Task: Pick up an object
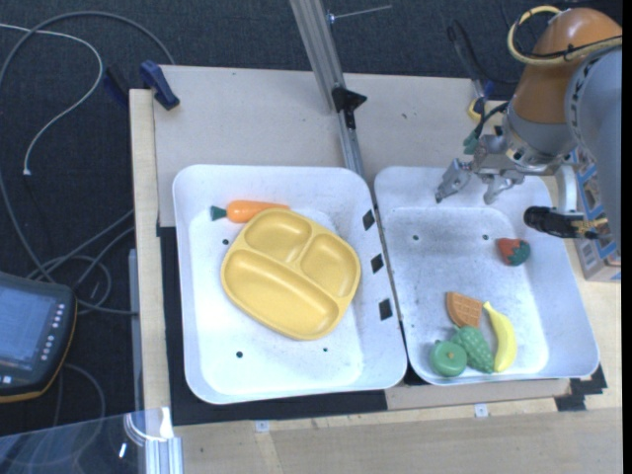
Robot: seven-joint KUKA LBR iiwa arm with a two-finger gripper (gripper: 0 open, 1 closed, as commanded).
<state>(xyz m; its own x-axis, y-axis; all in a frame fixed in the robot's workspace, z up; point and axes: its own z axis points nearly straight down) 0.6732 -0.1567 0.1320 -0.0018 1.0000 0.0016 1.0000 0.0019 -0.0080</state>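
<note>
My gripper point(471, 185) hangs over the far edge of the right bin point(434, 255), fingers spread apart and open, with nothing between them. Toy food lies in that bin: a red strawberry point(513, 251) at the right side, and at the near end a waffle-like orange piece point(463, 309), a yellow banana point(503, 336), a green bumpy piece point(475, 347) and a round green piece point(448, 356). All of these lie well toward the near side from the gripper.
The left bin point(197, 265) holds a yellow divided plate point(290, 271) and an orange carrot point(247, 209) by its far edge. A metal pole point(321, 42) rises between the bins at the back. Cables and a tablet point(30, 334) lie off the bench on the left.
</note>
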